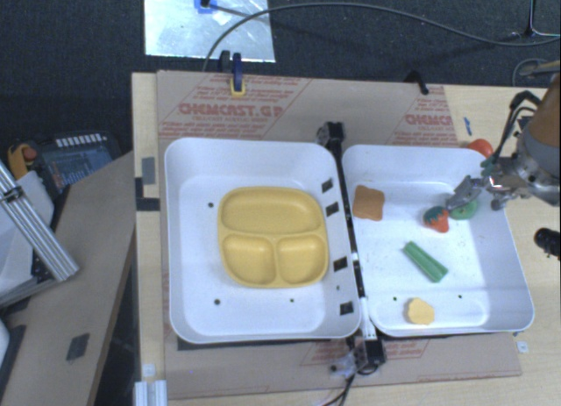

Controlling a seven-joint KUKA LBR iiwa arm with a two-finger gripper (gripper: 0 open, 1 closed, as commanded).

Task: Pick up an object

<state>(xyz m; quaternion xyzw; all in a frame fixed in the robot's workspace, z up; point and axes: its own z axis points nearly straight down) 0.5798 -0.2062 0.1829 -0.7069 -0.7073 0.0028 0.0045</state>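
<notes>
The gripper (460, 195) reaches into the right bin (504, 308) from the right, tips just beside the red-and-green toy (441, 216) near the far wall; whether it is clenched I cannot tell. This looks like the approach step: next comes closing squarely on the toy, which the fingertips partly hide
</notes>
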